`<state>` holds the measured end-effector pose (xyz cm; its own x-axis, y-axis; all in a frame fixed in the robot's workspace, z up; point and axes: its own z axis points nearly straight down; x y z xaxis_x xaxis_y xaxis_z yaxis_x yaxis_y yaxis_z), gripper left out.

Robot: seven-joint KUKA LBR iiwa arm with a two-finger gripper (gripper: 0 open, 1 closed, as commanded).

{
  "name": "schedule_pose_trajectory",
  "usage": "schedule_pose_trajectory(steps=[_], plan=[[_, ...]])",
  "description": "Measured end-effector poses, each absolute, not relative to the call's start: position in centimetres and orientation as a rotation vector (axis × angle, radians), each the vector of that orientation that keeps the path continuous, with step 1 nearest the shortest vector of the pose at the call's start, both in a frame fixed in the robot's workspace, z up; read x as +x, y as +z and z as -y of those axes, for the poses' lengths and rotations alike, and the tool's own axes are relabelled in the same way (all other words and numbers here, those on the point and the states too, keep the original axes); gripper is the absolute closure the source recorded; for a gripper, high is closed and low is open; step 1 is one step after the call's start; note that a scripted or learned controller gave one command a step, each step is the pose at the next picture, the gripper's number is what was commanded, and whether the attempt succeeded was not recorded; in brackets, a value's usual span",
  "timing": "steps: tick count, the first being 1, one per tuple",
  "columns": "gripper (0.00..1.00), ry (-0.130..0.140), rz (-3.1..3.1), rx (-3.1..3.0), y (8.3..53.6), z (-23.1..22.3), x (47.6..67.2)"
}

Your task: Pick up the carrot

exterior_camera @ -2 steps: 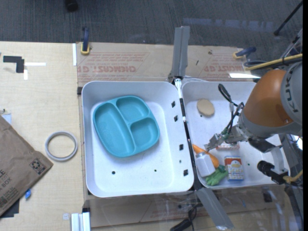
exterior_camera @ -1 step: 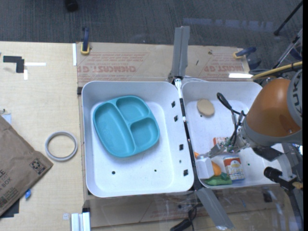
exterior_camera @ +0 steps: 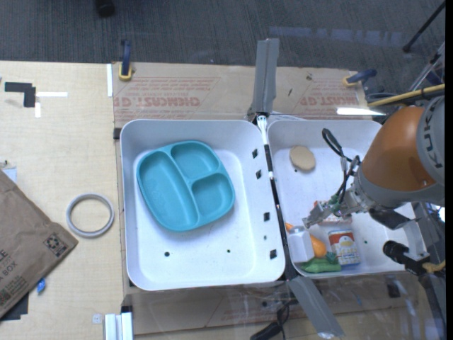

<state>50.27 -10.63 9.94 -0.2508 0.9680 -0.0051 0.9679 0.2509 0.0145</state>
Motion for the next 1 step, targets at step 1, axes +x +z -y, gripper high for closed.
schedule_pose_trajectory(steps=[1], plan=[[0.00,0.017,-2.545,1.787,10.11,10.28,48.68]])
